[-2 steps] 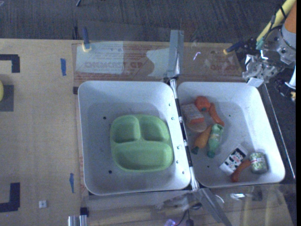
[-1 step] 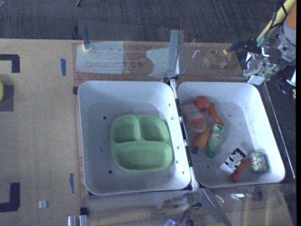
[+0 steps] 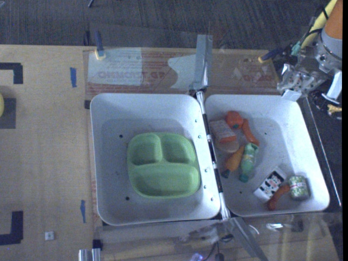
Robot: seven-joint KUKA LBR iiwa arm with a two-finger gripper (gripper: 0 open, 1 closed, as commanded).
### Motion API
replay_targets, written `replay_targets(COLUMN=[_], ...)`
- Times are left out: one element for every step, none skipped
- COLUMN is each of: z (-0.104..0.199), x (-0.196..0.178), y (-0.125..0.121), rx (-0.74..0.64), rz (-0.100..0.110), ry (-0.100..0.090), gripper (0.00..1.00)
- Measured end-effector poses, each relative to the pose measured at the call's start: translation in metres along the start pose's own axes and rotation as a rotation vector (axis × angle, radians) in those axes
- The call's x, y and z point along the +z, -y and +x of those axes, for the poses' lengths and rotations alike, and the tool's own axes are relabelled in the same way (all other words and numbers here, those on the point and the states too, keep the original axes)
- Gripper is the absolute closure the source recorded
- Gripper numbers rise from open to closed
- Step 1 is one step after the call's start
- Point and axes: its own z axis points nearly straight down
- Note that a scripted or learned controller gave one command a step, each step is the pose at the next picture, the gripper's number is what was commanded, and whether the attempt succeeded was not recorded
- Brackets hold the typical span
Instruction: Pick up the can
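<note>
The left bin [image 3: 103,200], whose front rim lies nearest the camera, holds a green divided plate [image 3: 162,165] lying flat near its middle. Across the divider, the right bin [image 3: 312,145] carries a scatter of small things: a pale pink packet [image 3: 223,131] close to the divider, an orange-red piece [image 3: 235,118] just behind it, an orange carrot-like piece [image 3: 235,158] touching a green bottle [image 3: 248,161] lying on its side. Further right, in the near right corner, a black-and-white card [image 3: 269,184] sits beside a reddish sausage-like piece [image 3: 277,196], and the can [image 3: 298,187] (small, green-labelled) lies just beside that piece's end. The gripper [image 3: 295,85] hangs above the bin's far right corner, well apart from the can; whether its fingers are apart or together I cannot tell.
</note>
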Motion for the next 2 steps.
replay_targets(z=[0.001,0.002], x=[-0.011,-0.022], y=[-0.001,-0.002], rx=[-0.003,-0.006], rz=[-0.003,-0.006], ry=[0.002,0.005], gripper=[1.0,1.0])
